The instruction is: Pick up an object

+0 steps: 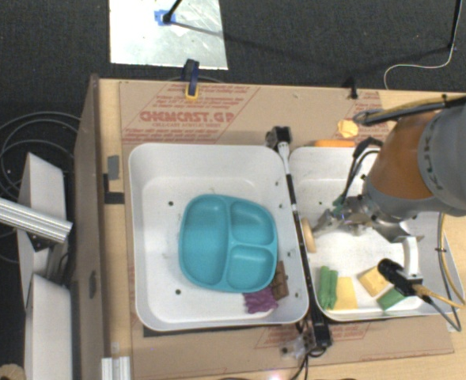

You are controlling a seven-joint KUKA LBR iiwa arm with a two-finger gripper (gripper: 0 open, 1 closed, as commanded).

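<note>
My gripper (333, 216) hangs low over the left part of the right bin (320, 172), the grey arm with its orange band (399, 165) reaching in from the right. Along the near side of that bin lie a green block (327, 283), a yellow piece (346, 293), a tan-yellow block (369, 280) and a small green piece (391, 298). A pale tan piece (307, 237) rests by the divider, just left of the gripper. An orange item (334, 142) sits at the bin's far edge. Nothing shows between the fingers.
The left bin (161, 172) holds a blue divided plate (226, 242), with a purple item (257, 301) and a brown piece (281, 282) at its near right corner. A yellow item (347, 127) lies on the cardboard behind the right bin.
</note>
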